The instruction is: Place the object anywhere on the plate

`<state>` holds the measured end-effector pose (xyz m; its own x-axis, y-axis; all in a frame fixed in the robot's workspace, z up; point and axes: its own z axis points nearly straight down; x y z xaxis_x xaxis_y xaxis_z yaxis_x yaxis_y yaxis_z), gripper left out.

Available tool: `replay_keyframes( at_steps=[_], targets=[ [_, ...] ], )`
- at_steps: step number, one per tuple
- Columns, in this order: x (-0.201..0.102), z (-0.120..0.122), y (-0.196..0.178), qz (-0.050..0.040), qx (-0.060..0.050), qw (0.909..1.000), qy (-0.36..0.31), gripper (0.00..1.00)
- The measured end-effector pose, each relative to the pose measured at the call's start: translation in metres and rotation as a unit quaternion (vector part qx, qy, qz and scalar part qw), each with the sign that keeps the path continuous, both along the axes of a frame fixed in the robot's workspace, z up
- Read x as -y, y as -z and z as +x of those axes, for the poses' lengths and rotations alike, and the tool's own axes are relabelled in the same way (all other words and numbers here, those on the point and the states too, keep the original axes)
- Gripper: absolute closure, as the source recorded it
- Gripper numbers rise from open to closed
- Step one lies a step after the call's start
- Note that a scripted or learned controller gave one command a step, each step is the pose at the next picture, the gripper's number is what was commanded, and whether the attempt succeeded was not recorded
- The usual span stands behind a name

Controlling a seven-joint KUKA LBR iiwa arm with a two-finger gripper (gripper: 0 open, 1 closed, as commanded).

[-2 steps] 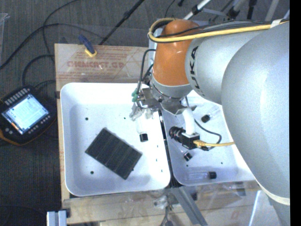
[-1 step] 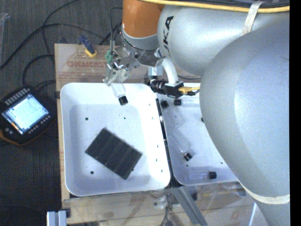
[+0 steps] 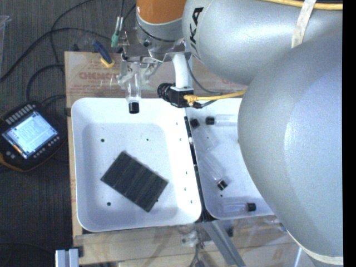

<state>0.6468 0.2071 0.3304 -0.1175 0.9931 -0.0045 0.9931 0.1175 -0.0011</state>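
Plate (image 3: 134, 181) lies dark in left bin (image 3: 83, 149), gripper (image 3: 133, 102) above its far rim

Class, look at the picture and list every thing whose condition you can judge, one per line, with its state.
claw: raised over the far rim of the left bin, a small clear vial with a black cap at its tip
dark plate: lying flat in the left bin, nothing on it
handheld screen: lit
vials: lying on their sides in the right bin
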Motion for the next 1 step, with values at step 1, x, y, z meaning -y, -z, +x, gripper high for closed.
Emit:
replay_keyframes(
  at_steps=[1],
  targets=[
    [-0.0165,-0.0096,0.0249,-0.0006,0.0,0.9646,0.264,1.0]
  ],
)
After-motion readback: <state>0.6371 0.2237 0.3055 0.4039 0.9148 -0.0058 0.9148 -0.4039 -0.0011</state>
